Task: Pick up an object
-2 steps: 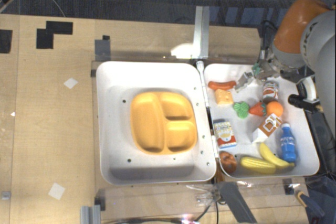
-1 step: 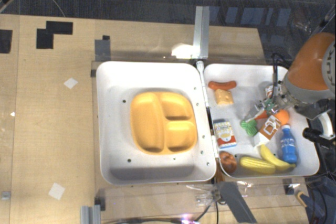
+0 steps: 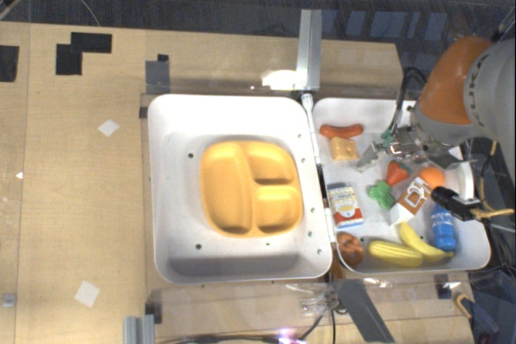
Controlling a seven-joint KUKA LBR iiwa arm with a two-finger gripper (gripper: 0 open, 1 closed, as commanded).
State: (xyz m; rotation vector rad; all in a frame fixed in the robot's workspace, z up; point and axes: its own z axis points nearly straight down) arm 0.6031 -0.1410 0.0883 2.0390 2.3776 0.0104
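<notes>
Camera view, left to right: on the desk (image 3: pixel 72 197) the left bin (image 3: pixel 169 173) holds a yellow divided tray (image 3: pixel 248 188). The right bin (image 3: pixel 476 250) is crowded: a sausage (image 3: pixel 341 130) at the far side, a small carton (image 3: pixel 345 204), a green toy (image 3: pixel 380 192), a carrot (image 3: pixel 397 172) and bananas (image 3: pixel 407 247) near. The pincer (image 3: pixel 393 145) hangs over the carrot, likely the target; how wide it stands I cannot tell. A good pick probably means descending straight, centred on the carrot, clear of the green toy just beside it.

I see a divided tray (image 3: pixel 246 187) in the left bin (image 3: pixel 173 189); the right bin (image 3: pixel 476 250) holds a sausage (image 3: pixel 341 130) behind two bananas (image 3: pixel 407 247).
</notes>
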